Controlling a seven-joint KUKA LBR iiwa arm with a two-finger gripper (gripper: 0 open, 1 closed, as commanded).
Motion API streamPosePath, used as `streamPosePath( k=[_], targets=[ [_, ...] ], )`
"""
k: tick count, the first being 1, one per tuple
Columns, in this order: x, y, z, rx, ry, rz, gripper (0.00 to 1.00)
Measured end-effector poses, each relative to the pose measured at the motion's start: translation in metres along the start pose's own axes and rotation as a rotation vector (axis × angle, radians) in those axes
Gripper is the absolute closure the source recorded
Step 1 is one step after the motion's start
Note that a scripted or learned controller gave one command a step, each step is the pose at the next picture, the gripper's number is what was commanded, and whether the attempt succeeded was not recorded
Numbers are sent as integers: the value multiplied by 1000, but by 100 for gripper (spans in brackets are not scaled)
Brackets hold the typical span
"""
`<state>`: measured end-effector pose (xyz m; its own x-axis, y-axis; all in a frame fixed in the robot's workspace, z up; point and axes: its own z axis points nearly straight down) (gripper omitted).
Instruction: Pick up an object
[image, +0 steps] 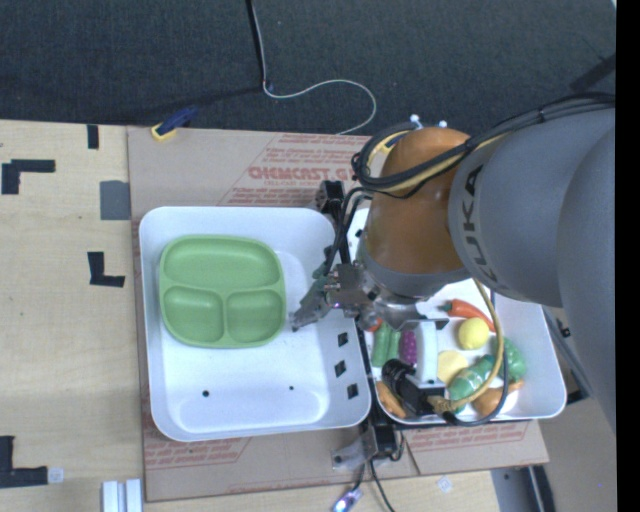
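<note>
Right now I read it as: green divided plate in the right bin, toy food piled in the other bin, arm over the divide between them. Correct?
Not quite. The camera view shows the green divided plate in the left bin, not the right one. The toy food is piled in the right bin, and the arm is over the divide.

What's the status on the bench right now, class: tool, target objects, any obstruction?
Tool low over left bin, beside green divided plate; nothing seen between fingers. Toy food lies in right bin. Arm covers much of right bin.
</note>
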<state>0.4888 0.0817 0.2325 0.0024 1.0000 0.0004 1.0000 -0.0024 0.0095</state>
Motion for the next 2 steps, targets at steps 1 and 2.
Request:
streamPosePath(
  k=[1,2],
  targets=[
    [-1,54,-216,-9,2,-5,0],
    [67,28,-171,15,-1,-11,0]
  ],
)
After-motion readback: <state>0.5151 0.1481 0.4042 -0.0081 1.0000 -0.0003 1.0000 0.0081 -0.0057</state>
